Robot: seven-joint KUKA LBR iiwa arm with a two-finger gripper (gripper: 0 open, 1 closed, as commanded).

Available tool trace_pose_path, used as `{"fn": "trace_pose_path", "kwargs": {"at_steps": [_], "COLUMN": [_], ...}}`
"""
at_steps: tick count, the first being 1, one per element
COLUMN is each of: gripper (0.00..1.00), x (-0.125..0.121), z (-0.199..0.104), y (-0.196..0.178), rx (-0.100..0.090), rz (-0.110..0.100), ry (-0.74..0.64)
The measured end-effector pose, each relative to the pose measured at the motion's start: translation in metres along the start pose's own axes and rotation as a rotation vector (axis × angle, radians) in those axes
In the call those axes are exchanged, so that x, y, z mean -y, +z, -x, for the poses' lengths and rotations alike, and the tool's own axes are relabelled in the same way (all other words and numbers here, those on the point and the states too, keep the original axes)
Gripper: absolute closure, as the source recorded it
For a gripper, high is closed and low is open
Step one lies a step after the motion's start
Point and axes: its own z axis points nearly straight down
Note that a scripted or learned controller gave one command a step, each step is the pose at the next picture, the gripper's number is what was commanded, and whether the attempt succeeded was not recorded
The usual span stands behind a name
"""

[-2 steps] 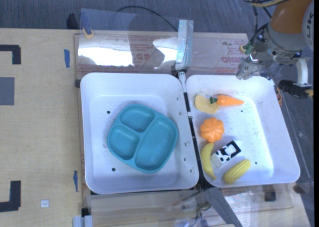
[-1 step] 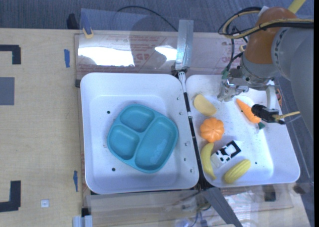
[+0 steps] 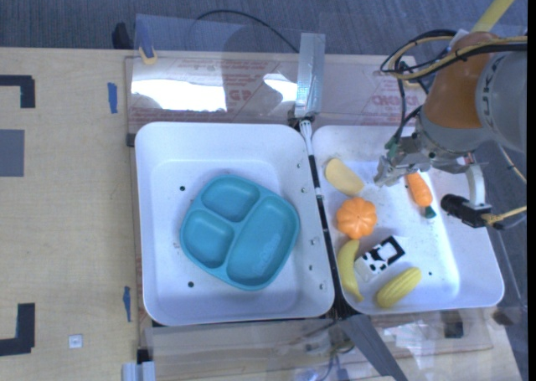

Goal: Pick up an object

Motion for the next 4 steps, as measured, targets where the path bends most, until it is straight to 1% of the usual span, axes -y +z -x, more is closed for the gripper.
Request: {"fn": "trace_pose_path", "kwargs": {"at_steps": [1, 2, 3, 4], "gripper": [0.00, 0.00, 1.00, 1.00], "x": [0.000, 0.039, 0.038, -0.036], "z": [0.000, 0.083, 0.084, 0.062], "y": [0.000, -0.015, -0.025, -0.162], "rx": [0.000, -0.006, 0.000, 0.005], "rz": [0.000, 0.006, 0.010, 0.016], "ry": [0.000, 0.088, 0.088, 0.069]}}
